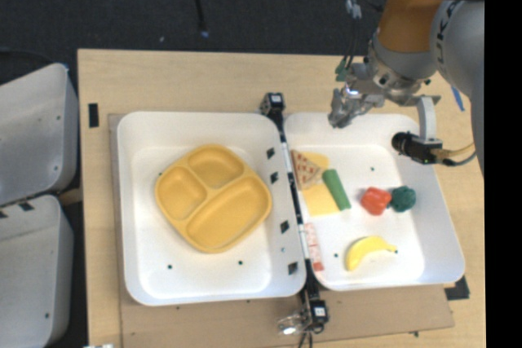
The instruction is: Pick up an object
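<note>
Camera view: fingers above right bin's far edge; opening cannot be told.

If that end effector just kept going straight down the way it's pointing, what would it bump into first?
Most likely bare floor at the far left corner of the right bin. The end effector hangs above it, pointing down. The pizza slice lies nearer the camera, apparently off that line, though depth is unclear.

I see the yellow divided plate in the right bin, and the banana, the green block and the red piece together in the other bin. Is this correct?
Not quite. The camera view shows the yellow divided plate in the left bin, not the right one. The banana, the green block and the red piece lie together in the other bin, as you said.
</note>
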